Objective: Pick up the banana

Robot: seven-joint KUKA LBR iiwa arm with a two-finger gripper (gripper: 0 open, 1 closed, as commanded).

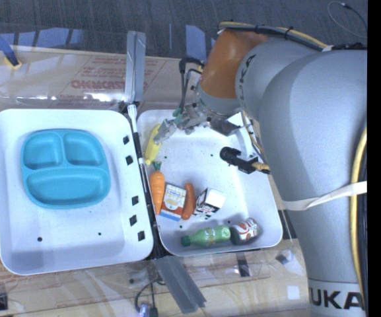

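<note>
The banana [152, 144] lies against the right bin's [259, 197] left wall, and the gripper [177, 125], beside its far end, could slip off that wall; I cannot tell its grip.

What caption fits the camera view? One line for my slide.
Grey KUKA arm's gripper poised beside the yellow curved banana in the right shallow white bin.

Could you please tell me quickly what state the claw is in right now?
Claw: cannot be told; it sits over the right bin, close to the banana, with no item seen in it.
</note>
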